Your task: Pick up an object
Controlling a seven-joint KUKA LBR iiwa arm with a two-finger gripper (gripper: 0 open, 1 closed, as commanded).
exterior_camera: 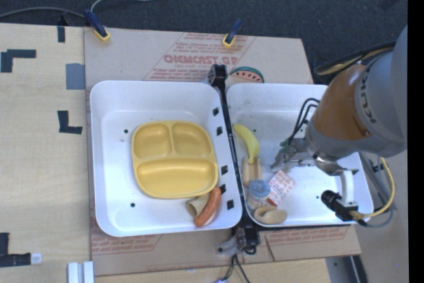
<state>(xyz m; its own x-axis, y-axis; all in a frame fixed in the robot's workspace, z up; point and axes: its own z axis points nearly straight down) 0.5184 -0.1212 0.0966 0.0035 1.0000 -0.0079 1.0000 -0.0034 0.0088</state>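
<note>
My gripper (283,157) hangs low in the right bin (299,97), at the end of the grey arm with its orange band (339,108). Its tips sit just above a small red and white packet (281,185). Left of the gripper lie a yellow banana (248,140) and a tan roll (251,170). A small blue-lidded jar (258,191) and a beige piece (271,214) rest by the bin's near wall. Nothing shows between the fingers.
The left bin (106,142) holds a yellow divided plate (173,159), an orange-red sausage (209,207) and a tan cone-shaped piece (195,206). A black divider clip (217,74) sits between the bins. Yellow clamps (98,28) hold the cardboard at the back.
</note>
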